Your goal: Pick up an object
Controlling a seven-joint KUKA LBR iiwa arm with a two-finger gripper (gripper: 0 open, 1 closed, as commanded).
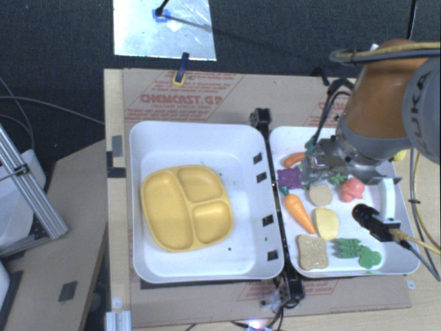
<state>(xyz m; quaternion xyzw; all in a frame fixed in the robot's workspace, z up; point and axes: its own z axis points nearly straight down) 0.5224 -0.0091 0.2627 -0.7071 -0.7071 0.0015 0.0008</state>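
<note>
A: Which step is this?
B: The reach. The pincer (318, 165) hangs low in the right bin (400, 271), just beside the purple toy (289, 178) and the carrot (299, 212). I cannot tell its opening.
A: Next?
B: Probably settle over one toy, then close.

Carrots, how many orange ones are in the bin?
2. One carrot lies in the right bin, left of the yellow piece. Another carrot sits near the bin's top left, beside the arm, which may hide more.
</note>
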